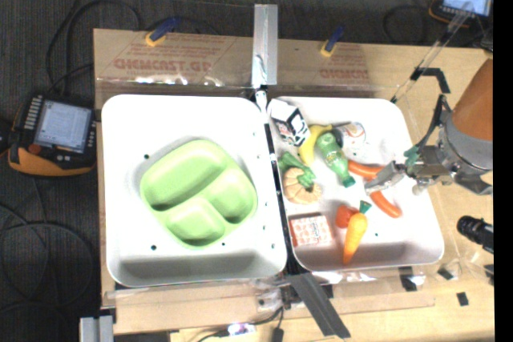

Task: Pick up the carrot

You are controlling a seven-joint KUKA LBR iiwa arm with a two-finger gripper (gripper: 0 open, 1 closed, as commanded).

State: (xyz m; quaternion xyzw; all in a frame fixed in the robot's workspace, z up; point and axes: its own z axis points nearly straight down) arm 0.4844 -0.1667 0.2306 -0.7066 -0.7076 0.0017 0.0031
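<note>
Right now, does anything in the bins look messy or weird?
Yes. The toy food sits jumbled in the right bin: the carrot lies on its side near the front, and a green bottle is tipped over against a banana. The green divided plate in the left bin sits askew.

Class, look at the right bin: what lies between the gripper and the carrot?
In the camera view, a small orange-red piece lies between the gripper and the carrot.

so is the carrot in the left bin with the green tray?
No, the carrot lies in the right bin near its front edge, while the green tray sits alone in the left bin.
</note>
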